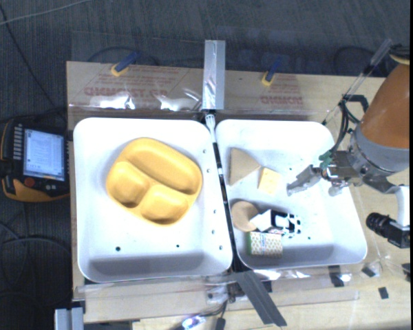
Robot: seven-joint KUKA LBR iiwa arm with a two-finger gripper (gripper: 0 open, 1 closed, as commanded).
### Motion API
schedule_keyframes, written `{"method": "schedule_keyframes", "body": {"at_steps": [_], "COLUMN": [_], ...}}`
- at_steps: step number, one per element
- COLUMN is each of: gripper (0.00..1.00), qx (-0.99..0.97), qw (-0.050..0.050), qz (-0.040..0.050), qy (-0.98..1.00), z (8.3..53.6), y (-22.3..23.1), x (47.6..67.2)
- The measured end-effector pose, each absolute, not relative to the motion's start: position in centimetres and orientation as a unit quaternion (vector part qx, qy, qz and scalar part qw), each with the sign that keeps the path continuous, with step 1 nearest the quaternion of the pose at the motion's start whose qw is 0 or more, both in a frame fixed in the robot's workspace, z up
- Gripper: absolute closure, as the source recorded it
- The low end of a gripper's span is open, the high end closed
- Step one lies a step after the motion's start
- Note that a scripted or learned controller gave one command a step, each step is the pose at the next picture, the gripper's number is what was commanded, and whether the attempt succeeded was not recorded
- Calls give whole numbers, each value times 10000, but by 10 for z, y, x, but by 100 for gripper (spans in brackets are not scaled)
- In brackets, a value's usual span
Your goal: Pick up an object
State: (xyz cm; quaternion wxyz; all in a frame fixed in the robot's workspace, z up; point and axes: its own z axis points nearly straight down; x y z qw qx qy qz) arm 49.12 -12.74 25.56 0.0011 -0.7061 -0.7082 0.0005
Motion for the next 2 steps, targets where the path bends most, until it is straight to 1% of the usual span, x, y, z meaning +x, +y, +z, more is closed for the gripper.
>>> {"method": "schedule_keyframes", "body": {"at_steps": [1, 2], "gripper": [0, 0], "qx": [-7170, -6772], "qw": [14, 6], "qz": [11, 14], "qy": [-6971, -7358], "z": [200, 152], "y": [-102, -138], "x": [536, 583]}}
